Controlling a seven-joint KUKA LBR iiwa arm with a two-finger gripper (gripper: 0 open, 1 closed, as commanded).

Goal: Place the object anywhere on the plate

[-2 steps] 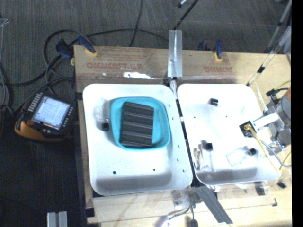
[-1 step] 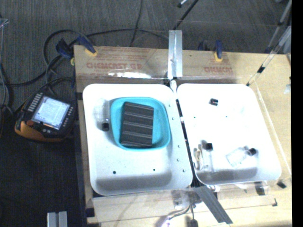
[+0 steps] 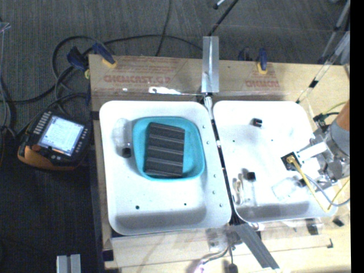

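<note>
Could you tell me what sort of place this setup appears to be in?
Probably a robotics lab: two white bins clamped to a wooden bench, a teach pendant on the carpet, and loose cables.

Plate [image 3: 193, 152] turquoise; ridged block [image 3: 165, 149] on it dark grey, striped. Bins [image 3: 165, 209] white. Desk [image 3: 142, 75] tan.

You find printed red lettering along the far wooden board [image 3: 170, 75] behind the bins: one strip sits above the left bin and a shorter strip [image 3: 262, 83] above the right bin. Both are too blurred for you to read. The handheld pendant [image 3: 57, 138] on the left shows a lit screen, but its contents are illegible.
</note>
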